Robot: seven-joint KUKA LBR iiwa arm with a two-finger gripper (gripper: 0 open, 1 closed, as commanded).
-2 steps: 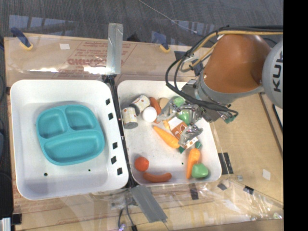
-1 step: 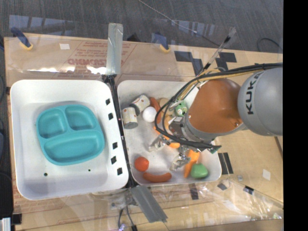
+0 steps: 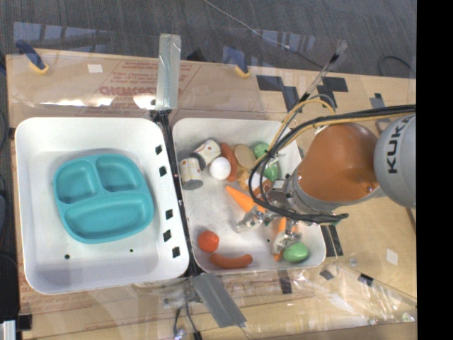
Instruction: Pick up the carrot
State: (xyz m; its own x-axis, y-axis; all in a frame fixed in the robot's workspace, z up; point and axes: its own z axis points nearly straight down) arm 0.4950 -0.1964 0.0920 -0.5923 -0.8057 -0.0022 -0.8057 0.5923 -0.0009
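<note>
Gripper [image 3: 267, 231] low in the right bin [image 3: 212, 129], fingers spread open, nothing between them. Carrot [image 3: 241, 198] just up and left, long side slanting toward the fingers.

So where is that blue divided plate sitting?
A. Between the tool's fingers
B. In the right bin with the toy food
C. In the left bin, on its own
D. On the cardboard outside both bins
C: the blue divided plate lies flat in the left bin, while the carrot and the other toy food lie in the right bin.
</note>
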